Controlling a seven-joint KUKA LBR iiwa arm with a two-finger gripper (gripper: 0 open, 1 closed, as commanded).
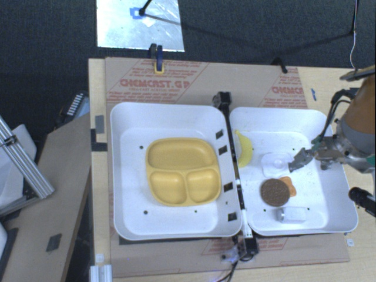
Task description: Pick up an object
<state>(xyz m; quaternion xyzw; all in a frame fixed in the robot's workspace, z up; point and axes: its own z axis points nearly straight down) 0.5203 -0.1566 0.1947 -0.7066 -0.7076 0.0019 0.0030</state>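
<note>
Where the arm comes in from the right, these things show, gripper first:

Gripper [298, 160]: low over the right bin, its tip pointing left; whether the fingers are spread or pressed together cannot be told, and nothing shows between them.
Arm [358, 122]: one, grey, with an orange band above the wrist, at the right edge.
Clear lid [275, 164]: one, pale and see-through, just left of the gripper tip on the bin floor.
Orange piece [288, 186]: one, small, below the gripper, touching the brown disc.
Brown disc [274, 192]: one, round and speckled, near the middle of the right bin.
White block [292, 214]: one, small, near the front wall of the right bin.
Yellow object [244, 148]: one, curved, against the left wall of the right bin.
Right bin [335, 207]: shallow, white, holding those five things.
Left bin [126, 175]: shallow, white, touching the right bin along the middle.
Yellow tray [179, 170]: one, with three compartments, in the left bin.
Bins: two.
Cardboard sheet [176, 78]: under both bins, printed in red "CHEMCAST GP" at the left and again, partly hidden, at the right.
Clamp [157, 57]: one, blue and yellow, on the sheet's far edge.
</note>
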